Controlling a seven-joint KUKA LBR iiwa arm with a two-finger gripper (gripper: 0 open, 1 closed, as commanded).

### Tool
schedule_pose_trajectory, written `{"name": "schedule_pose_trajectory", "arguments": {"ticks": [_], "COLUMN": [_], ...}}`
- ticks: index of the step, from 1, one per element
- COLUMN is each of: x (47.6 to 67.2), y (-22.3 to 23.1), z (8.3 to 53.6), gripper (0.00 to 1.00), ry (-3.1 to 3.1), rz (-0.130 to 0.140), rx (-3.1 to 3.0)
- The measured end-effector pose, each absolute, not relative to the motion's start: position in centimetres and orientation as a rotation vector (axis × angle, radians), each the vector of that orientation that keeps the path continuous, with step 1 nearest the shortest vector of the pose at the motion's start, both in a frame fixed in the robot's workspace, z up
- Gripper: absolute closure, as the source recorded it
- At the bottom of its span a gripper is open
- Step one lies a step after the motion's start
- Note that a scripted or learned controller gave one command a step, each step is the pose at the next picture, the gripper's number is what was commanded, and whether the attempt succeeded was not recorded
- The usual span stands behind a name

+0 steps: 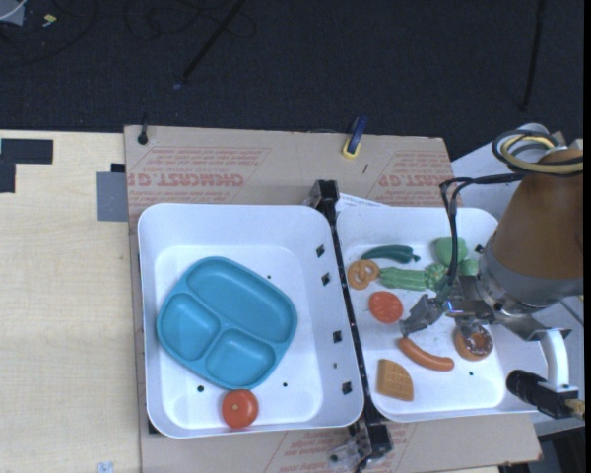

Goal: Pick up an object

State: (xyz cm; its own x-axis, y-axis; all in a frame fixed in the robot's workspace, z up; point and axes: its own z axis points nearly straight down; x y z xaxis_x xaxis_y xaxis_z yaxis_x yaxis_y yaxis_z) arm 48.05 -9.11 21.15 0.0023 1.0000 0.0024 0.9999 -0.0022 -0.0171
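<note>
Count: two white bins (167,235) (478,397); one blue divided plate (227,320); two red tomatoes (239,408) (385,306); one sausage (426,354); one pretzel (361,273); one waffle wedge (395,379); one dark green pepper (392,254).

The counter (49,294) is pale wood, with a few dark grey patches near its far left side. A sheet of brown cardboard (236,170) printed with red lettering lies flat on it. Two shallow white bins rest side by side on the cardboard: the left bin (310,235) and the right bin (473,397), their inner walls touching. A blue and yellow clip (354,138) sits at the cardboard's far edge.
</note>
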Motion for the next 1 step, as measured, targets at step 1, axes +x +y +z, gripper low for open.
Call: {"name": "schedule_pose_trajectory", "arguments": {"ticks": [1], "x": [48.31], "y": [-9.14], "z": [21.77], "gripper": [0.00], "ry": [-2.218], "rz": [0.004], "rx": [-2.218]}}
